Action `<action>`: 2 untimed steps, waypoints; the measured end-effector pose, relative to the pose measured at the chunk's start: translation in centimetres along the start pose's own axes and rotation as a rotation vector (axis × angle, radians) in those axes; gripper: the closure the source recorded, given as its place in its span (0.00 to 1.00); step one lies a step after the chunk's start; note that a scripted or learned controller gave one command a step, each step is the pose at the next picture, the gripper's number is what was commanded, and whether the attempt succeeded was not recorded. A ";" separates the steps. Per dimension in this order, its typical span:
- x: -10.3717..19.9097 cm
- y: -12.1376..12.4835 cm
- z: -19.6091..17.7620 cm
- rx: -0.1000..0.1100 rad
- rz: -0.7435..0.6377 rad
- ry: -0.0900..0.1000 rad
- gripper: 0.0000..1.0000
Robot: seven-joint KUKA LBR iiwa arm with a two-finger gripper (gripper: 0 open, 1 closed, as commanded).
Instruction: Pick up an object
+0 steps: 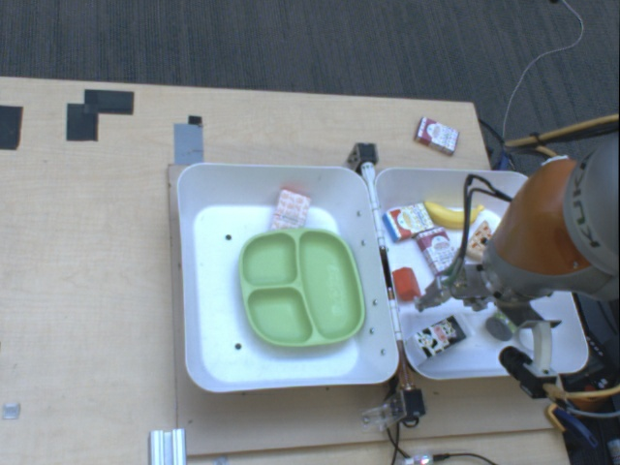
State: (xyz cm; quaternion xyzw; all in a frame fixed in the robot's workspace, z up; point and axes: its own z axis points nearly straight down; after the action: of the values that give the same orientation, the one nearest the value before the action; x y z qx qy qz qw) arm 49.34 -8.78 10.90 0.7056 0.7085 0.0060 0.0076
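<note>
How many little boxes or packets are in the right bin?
5: blue-white box at top, red-white packet, red block, black-white carton, and a packet half under the arm. More may be hidden.

Arm [552, 231] hides part of right bin [572, 352]; claw [453, 294] fingers too blurred to read.

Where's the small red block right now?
In the camera view, the small red block lies in the right-hand white bin, near its left wall, just below the red-and-white carton and above the black-and-white packet.
</note>
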 end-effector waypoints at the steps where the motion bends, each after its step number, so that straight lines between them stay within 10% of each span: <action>1: 0.3 -0.5 2.2 0.013 0.004 0.002 0.00; 2: 0.3 -0.2 1.1 0.006 0.003 0.001 1.00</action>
State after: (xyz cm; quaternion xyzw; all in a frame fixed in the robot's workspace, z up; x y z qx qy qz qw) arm 49.13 -8.50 9.83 0.7066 0.7076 0.0043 0.0054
